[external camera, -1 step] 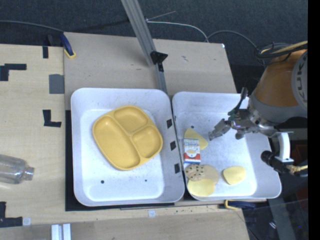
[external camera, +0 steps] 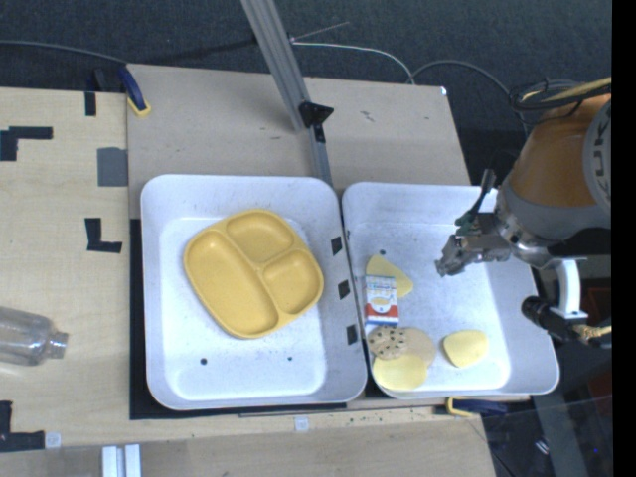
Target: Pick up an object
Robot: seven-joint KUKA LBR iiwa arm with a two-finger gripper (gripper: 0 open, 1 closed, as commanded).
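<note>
From my overhead camera I see the gripper (external camera: 449, 263) hanging over the upper right part of the right bin (external camera: 417, 202), reaching in from the right on the grey arm with its orange band (external camera: 556, 167). From this slanted angle I cannot tell how the gripper is set, and I see nothing held in it. The things I could pick lie below and to the left of it, all in the lower half of that bin: a small carton (external camera: 382, 300) with a yellow piece (external camera: 394, 275) just behind its top, a speckled cookie (external camera: 388, 342) touching the carton's lower end, a pale yellow round piece (external camera: 401, 370) under the cookie near the front wall, and a yellow lemon-like lump (external camera: 464, 347) apart to the right. That lump sits nearly straight below the gripper, the carton off to its left. The left bin (external camera: 159, 266) holds a yellow divided tray (external camera: 252, 271). A clear bottle (external camera: 28, 337) lies on the tabletop (external camera: 60, 256) at far left.
</note>
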